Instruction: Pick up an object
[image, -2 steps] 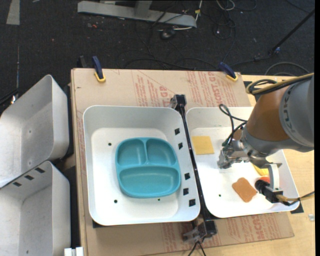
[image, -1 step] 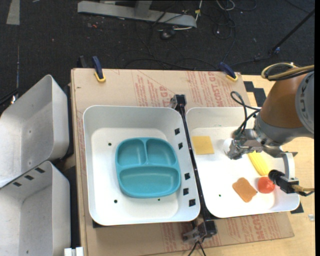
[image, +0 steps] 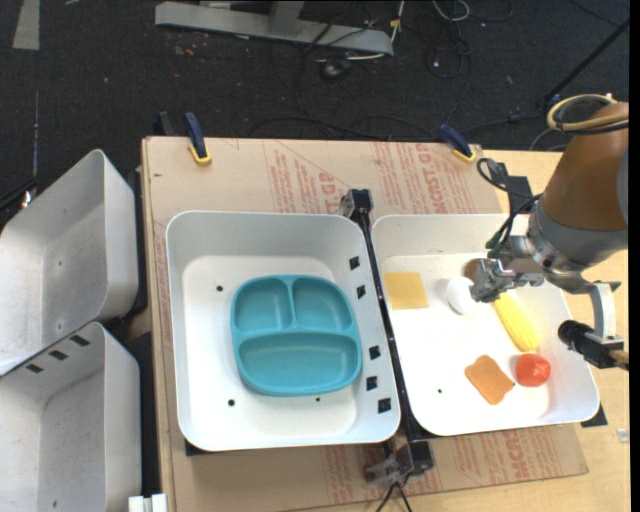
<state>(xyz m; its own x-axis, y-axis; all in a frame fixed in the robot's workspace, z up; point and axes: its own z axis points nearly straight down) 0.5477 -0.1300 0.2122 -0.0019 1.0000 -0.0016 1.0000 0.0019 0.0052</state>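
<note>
In the right bin (image: 430, 235) lie a pale yellow square slice (image: 406, 290), a small white piece (image: 457, 296), a yellow corn cob (image: 518, 321), an orange bread-like piece (image: 488, 379) and a red tomato (image: 532, 370). My gripper (image: 490, 279) hangs low over the bin, just above the upper end of the corn cob and right of the white piece. Nothing shows between its fingers.
The left bin (image: 190, 330) holds a teal divided plate (image: 296, 334). Spare white bins (image: 60, 260) stand off the bench at the far left. Clamps (image: 198, 142) hold the cardboard base at the back. The arm's grey and orange body (image: 590, 200) overhangs the right bin's far right side.
</note>
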